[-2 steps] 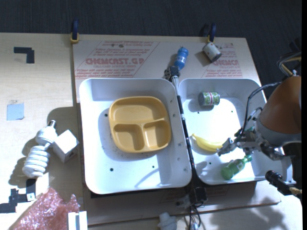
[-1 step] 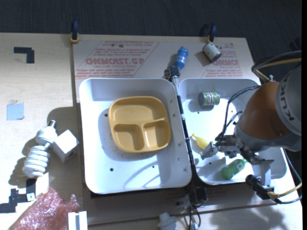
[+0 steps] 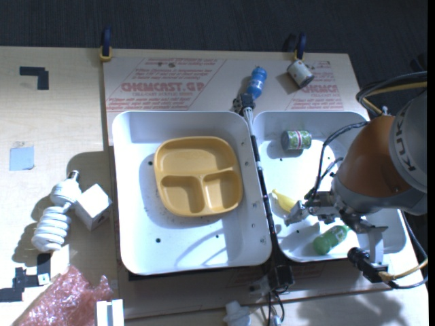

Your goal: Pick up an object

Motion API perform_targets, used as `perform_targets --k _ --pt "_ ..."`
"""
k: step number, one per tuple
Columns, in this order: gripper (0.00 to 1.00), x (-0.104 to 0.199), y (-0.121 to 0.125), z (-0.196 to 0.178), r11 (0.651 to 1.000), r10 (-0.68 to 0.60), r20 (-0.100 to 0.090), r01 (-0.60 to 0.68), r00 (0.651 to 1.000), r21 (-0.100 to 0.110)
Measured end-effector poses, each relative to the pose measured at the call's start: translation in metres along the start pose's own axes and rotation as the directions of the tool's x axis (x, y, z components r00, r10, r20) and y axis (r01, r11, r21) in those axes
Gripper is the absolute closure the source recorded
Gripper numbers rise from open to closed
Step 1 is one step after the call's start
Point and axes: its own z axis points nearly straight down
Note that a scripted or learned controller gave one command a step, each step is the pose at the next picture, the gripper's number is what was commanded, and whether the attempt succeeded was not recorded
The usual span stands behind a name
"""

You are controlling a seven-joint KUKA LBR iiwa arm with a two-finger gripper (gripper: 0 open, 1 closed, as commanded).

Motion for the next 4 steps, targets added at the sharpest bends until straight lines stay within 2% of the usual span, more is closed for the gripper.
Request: perform_targets --k 1,2,3,4 --pt "0.00 0.001 0.000 0.000 1.000 0.000 0.000 0.000 1.000 0.000" --pt "0.00 0.094 0.000 -0.100 1.000 -0.002 0.000 0.002 1.000 0.001" --pt "0.00 0.046 -0.001 -0.100 1.000 0.000 0.001 0.000 1.000 0.002" --pt "0.00 0.093 0.000 -0.100 1.000 -0.003 0.000 0.003 1.000 0.000"
